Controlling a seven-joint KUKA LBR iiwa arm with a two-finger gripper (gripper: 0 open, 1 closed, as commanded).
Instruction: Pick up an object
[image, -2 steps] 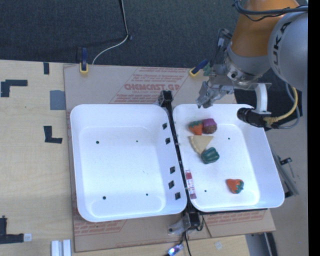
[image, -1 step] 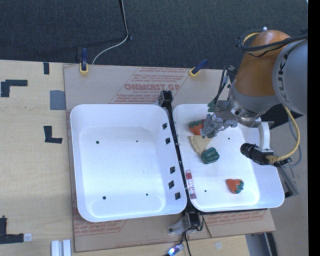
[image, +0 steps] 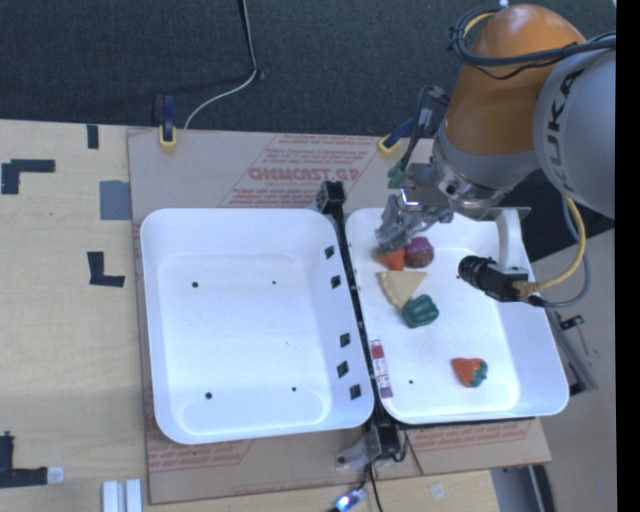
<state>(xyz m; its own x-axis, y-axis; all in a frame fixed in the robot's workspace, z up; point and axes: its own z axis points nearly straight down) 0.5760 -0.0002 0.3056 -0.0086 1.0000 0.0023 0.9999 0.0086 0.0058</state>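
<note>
Gripper (image: 402, 228) sits low over the far left corner of the right bin (image: 520, 395), its metal fingers pointing down onto the cluster of small toy foods there. I cannot tell from this slanted view whether it is open or closed, and I see nothing clearly between its tips, so I do not count anything as held.

The closest candidates lie right beneath it: a dark purple piece (image: 420, 250) touching an orange-red piece (image: 392, 260), with a pale wedge (image: 402, 288) just toward the near edge and a green pepper-like toy (image: 420, 312) touching that wedge.

My judgement on doing this step well: these pieces are crowded, so I want the gripper centred on a single one, ideally the purple or orange piece, with the fingers straddling it rather than landing on top. Closing across two touching pieces risks squeezing one out sideways. The bin wall and the black divider strip (image: 345, 290) are close on the left, so I would keep the descent straight and lift vertically before travelling.

Count: two white bins, the left bin (image: 240, 320) carrying no toys that I can make out; five small toys in the right bin, namely the four in the cluster and one red-orange toy with a green tip (image: 468, 371) lying apart near the bin's near right corner.
</note>
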